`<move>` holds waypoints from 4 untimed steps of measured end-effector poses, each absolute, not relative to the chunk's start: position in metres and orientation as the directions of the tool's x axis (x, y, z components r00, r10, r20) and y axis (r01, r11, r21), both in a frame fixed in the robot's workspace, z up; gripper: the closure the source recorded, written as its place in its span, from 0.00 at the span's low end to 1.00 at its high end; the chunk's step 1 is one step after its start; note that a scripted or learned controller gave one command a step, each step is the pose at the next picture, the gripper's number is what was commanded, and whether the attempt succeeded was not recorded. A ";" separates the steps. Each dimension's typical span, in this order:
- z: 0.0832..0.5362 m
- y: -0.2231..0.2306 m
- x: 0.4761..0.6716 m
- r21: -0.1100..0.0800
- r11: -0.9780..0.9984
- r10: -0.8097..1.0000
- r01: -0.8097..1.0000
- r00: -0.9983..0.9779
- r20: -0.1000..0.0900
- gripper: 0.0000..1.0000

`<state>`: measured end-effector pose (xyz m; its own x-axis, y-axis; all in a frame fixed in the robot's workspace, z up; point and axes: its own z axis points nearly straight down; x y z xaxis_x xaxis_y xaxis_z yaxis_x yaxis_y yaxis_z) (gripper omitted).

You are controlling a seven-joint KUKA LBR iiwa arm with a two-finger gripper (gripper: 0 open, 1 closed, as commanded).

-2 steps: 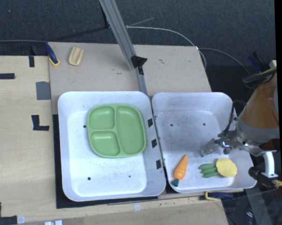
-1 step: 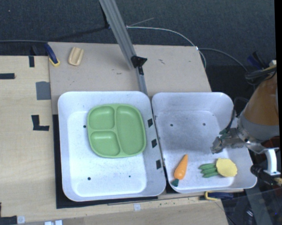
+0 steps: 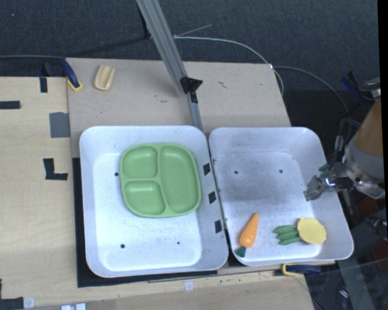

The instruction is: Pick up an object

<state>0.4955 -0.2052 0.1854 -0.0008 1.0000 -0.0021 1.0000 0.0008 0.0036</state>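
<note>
Carrot lies lower left of claw, well apart; claw's grip state unreadable.

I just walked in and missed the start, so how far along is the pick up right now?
Nothing looks picked yet. The carrot, green beans and yellow piece all lie on the floor of the right bin, and the green plate sits in the left bin. The gripper is at the right bin's right edge, above the yellow piece, with nothing visible between its fingers. Reaching, grasping and lifting remain.
</note>
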 end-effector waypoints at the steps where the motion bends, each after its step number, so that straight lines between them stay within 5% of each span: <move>1: 0.248 -0.210 0.497 0.006 0.002 1.000 1.000 -0.002 -0.003 1.00; 2: 0.275 -0.209 0.497 0.002 0.002 1.000 1.000 -0.002 -0.001 1.00; 4: 0.253 -0.104 0.527 -0.002 0.006 1.000 1.000 -0.006 0.001 1.00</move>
